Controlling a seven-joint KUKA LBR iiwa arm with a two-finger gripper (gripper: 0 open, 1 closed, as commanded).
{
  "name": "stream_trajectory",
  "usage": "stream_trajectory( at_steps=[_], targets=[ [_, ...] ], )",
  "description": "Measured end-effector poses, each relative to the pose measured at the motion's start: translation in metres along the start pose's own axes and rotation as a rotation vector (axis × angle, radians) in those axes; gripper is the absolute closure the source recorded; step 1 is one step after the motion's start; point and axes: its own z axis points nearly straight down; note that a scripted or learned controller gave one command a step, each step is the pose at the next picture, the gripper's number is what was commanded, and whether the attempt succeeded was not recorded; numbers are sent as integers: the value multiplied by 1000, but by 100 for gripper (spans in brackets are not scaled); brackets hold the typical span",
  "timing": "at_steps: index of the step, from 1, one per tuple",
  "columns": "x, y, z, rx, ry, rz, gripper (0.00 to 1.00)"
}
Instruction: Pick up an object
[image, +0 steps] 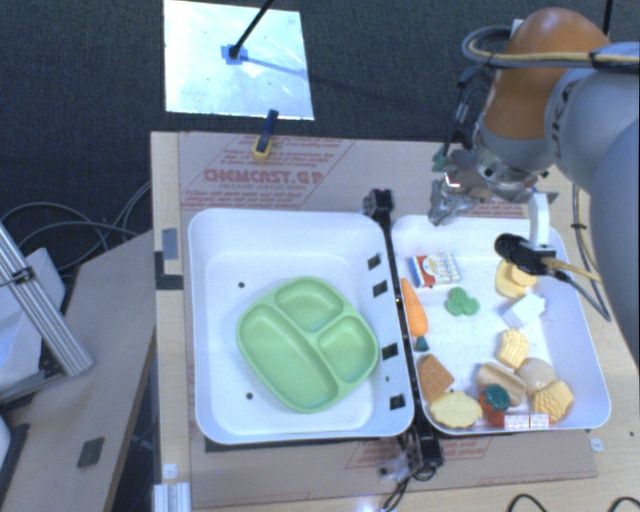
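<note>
Pincer (446, 208) is held over the far left corner of the right bin (597, 385), above its back rim and apart from every obj. in it. Nothing is seen gripped. Whether the pincer is set wide or narrow can't be told from this angle, since it is seen from behind and is small in the view.

Task's obj. has probably not been chosen yet. All candidates are lying loose in the right bin. Nearest is a small printed box (435, 269), flat on the bin floor just in front of the pincer. A toy carrot (414, 308) is laid lengthwise against the left wall, nr the divider btwn bins. A green toy piece (461, 301) is beside the box w/ bare floor round it. Further toy foods are crowded at the near end, e.g. a corn cob (513, 348) and a brown cracker (434, 375), several of them touching.

Left bin (260, 240) is taken up by a green divided plate (305, 345), too broad and flat to be a likely pick.

Step is judged to be approach, w/ the grasp not yet made. The box or green piece would be reached most easily, as clear space is left round each. The carrot is risked less readily because it is pressed to the wall.
</note>
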Motion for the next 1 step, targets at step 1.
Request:
stream_trajectory(
  at_steps=[1],
  targets=[
    [-2,-6,16,2,-1,4,100]
  ],
)
